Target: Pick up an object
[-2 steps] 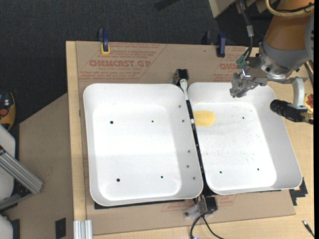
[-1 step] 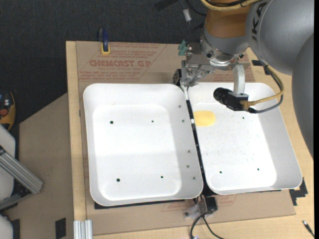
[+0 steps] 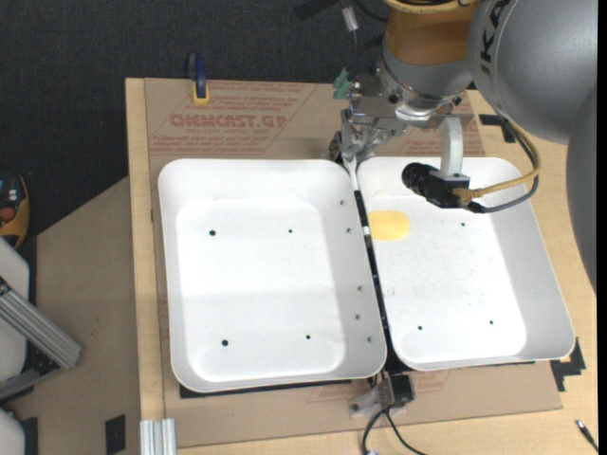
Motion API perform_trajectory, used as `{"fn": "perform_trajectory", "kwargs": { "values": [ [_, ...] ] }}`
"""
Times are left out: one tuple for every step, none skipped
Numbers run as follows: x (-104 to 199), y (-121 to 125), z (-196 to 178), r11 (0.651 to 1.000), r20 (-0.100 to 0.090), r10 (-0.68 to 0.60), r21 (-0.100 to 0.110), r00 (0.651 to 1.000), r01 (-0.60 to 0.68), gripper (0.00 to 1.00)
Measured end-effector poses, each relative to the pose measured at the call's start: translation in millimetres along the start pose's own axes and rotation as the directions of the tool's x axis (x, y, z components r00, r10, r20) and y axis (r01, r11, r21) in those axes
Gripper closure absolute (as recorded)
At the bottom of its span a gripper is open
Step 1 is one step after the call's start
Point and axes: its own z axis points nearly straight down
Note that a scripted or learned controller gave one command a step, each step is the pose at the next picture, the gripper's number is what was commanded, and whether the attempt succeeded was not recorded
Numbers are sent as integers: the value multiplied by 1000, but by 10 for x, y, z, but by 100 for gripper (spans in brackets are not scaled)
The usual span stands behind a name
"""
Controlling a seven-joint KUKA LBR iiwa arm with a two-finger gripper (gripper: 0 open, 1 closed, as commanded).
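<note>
Your target's the flat yellow disc [image 3: 389, 226], lying in the right bin [image 3: 493, 292] near its inner wall. It's roughly oval, long axis across the bin. You're at the approach: the gripper [image 3: 353, 148] hangs above the bin's far corner, carrying nothing visible; can't tell the opening. Next, come down over the disc.

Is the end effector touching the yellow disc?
Apart. The camera view shows bare bin floor between the end effector and the yellow disc.
</note>
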Motion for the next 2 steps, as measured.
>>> {"fn": "perform_trajectory", "kwargs": {
  "values": [
    [152, -70, -161, 1000, 0, 1, 0, 1000, -1, 100],
    [1139, -296, -491, 1000, -3, -7, -1, 1000, 7, 100]
  ]
}}
